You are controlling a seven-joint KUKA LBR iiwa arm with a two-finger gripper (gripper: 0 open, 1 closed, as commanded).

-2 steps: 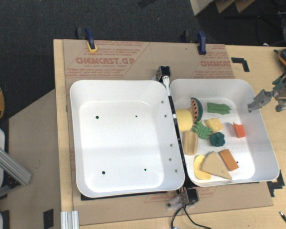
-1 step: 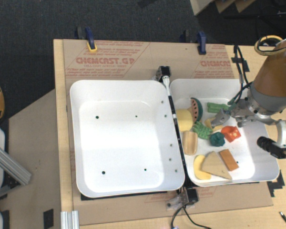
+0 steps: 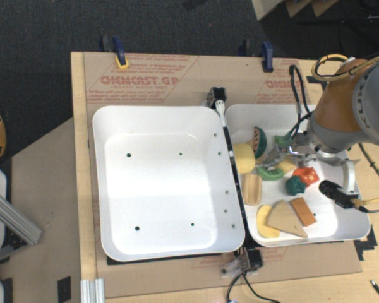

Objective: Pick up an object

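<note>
My gripper [image 3: 276, 158] is down in the right bin [image 3: 271, 113], among the toys at its middle. It hangs just above a green ring [image 3: 271, 173] and right of a yellow cylinder [image 3: 244, 158]. A watermelon slice [image 3: 259, 141] lies just behind it to the left. To its right sit a red-orange piece [image 3: 307, 175] and a dark green piece [image 3: 295, 185]. Nothing shows held by the gripper.
Nearer the front of the right bin lie a beige loaf [image 3: 251, 189], a yellow disc [image 3: 263, 222], a tan wedge [image 3: 287, 220] and an orange-brown block [image 3: 302, 211]. The left bin [image 3: 107, 169] sits beside it, their walls touching. Blue clamps [image 3: 119, 49] hold the cardboard base.
</note>
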